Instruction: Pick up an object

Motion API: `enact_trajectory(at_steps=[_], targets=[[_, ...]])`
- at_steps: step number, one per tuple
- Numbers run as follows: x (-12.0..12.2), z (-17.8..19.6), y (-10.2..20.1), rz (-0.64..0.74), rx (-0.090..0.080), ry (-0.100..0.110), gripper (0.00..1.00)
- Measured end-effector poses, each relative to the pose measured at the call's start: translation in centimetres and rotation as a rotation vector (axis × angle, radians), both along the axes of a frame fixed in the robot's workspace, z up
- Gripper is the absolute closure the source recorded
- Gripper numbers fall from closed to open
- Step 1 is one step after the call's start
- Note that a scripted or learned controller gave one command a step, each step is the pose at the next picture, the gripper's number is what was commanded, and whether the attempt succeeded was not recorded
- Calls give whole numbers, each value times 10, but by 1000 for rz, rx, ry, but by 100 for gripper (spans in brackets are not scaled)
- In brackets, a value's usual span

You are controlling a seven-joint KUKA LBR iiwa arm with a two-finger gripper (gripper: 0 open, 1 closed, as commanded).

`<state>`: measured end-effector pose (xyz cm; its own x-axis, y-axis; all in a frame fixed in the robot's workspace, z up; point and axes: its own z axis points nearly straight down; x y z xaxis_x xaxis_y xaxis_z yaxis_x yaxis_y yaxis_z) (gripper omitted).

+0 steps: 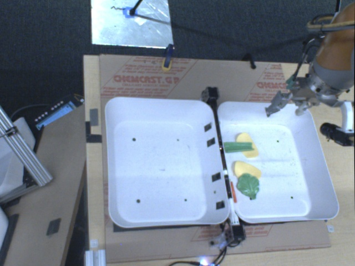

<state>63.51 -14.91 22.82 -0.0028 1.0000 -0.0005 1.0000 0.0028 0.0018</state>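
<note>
Four small items lie in the right bin (310, 165) near its left wall. A green stick (238, 147) rests across a yellow piece (248, 144). Below them sits a second yellow piece (246, 168), with a green leafy piece (248, 187) touching its lower edge. My gripper (288, 105) hangs over the bin's upper right corner, well above and to the right of the items. Its two grey fingers (275, 105) are spread apart with nothing between them.
The left bin (161, 165) lies beside the right one, with black clips (211, 127) along the shared edge. A metal plate (132, 15) lies at the top, and a black cable runs across the top right. A grey rail (22, 154) stands at the left.
</note>
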Motion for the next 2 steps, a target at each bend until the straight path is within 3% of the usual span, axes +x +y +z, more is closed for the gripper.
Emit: enact_trajectory(at_steps=[1,2], targets=[[-10,-46,84,8,4,4,0],[-27,-30,164,10,4,1,0]])
